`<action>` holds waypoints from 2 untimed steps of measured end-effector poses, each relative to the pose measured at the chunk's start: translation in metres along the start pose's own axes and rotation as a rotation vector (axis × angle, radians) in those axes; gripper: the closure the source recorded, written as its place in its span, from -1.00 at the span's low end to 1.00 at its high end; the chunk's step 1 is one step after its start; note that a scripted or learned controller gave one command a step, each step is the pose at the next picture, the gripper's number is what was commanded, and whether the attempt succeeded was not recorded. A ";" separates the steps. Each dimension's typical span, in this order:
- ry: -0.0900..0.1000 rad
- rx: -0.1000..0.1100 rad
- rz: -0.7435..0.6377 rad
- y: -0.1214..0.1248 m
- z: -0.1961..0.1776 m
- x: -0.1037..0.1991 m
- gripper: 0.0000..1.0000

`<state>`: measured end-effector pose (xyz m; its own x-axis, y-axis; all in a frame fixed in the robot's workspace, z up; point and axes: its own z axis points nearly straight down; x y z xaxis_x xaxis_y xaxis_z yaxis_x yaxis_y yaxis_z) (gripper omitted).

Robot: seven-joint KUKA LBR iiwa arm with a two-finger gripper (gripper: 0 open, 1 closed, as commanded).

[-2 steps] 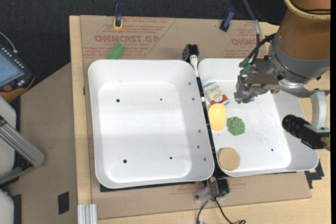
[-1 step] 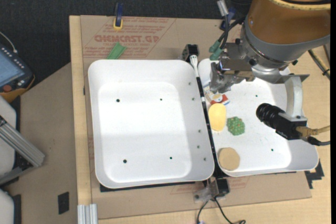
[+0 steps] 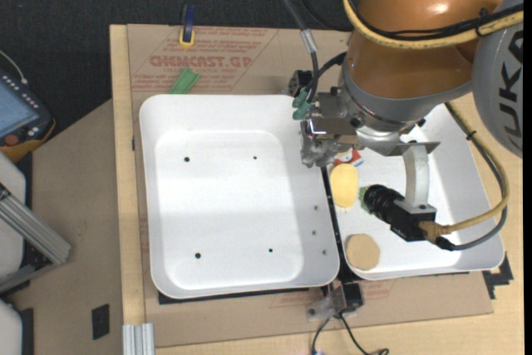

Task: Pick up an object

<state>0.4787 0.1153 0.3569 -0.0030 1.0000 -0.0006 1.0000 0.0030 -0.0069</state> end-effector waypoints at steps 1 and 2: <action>0.001 -0.009 0.001 0.001 -0.009 0.018 1.00; 0.001 -0.012 0.005 0.001 -0.027 -0.002 1.00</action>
<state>0.4797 0.1132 0.3837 0.0022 1.0000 0.0003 1.0000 -0.0022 0.0047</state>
